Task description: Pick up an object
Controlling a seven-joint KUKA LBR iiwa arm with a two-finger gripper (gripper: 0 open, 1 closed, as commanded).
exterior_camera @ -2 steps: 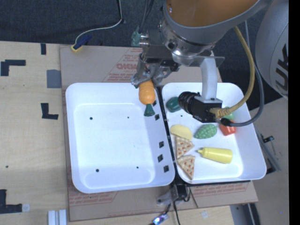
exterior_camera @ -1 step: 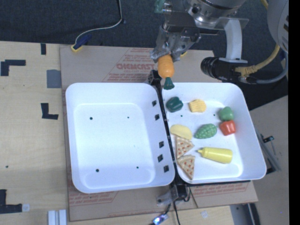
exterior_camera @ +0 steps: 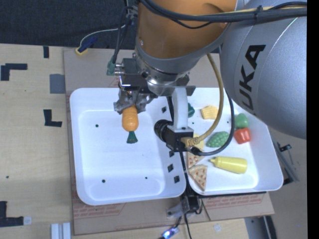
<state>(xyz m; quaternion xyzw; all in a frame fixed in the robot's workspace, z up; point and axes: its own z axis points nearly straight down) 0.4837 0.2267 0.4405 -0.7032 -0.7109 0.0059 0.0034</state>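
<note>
A toy carrot [exterior_camera: 130, 119], orange with a small dark green leafy tip pointing down, hangs over the left bin [exterior_camera: 84, 133]. Its upper end sits between the dark fingers of the tool [exterior_camera: 130, 105], which is clenched on it; the green tip appears close to the white bin floor, though whether it touches cannot be told.

There are two white bins side by side on a sheet of brown cardboard [exterior_camera: 70, 68] on the worktop [exterior_camera: 30, 148]. Apart from the one carrot, the left bin shows four small dark dots on its floor. The right bin [exterior_camera: 264, 180] holds one yellow corn piece [exterior_camera: 209, 112], one green leafy vegetable [exterior_camera: 218, 139], one red pepper with a green top [exterior_camera: 241, 132], one yellow bottle [exterior_camera: 229, 164] lying on its side, and two pizza slices [exterior_camera: 197, 171] near the dividing edge.

The arm [exterior_camera: 179, 29] comes in from the upper right, its large orange band near the top of the view and the grey body to the right. The wrist points down at the back of the left bin, with black cables [exterior_camera: 169, 133] looping beside it above the divide between the bins.
</note>
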